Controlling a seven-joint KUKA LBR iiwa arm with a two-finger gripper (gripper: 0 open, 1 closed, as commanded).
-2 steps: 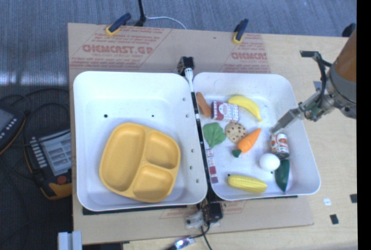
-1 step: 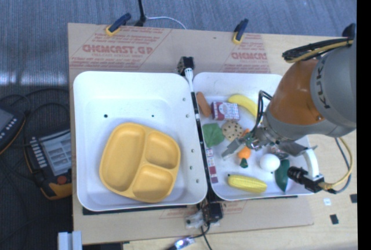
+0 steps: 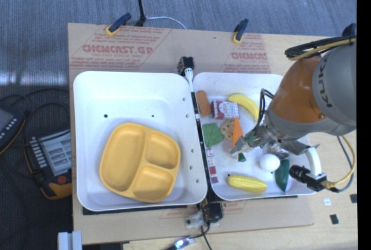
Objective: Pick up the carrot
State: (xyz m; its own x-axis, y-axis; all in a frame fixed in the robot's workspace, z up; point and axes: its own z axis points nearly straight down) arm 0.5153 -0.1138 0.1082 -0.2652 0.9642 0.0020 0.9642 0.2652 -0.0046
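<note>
Bench (image 3: 116, 46) of brown printed board carries two shallow white bins side by side, and every place below is given from the right white bin (image 3: 272, 196). Left of it, touching along the middle rims, sits the left white bin (image 3: 127, 89), which holds a yellow three-compartment plastic tray (image 3: 141, 160). The grey arm with an orange band (image 3: 307, 98) leans over the right bin's right half. Inside that bin lie a yellow banana (image 3: 246, 105) near the far wall, a yellow corn cob (image 3: 247, 184) near the front wall, a green leafy piece (image 3: 211, 135) by the left wall, and the small orange carrot (image 3: 236, 133) at the middle. The end effector (image 3: 248, 144) hangs just beside the carrot; whether it is apart or together I cannot tell.
</note>
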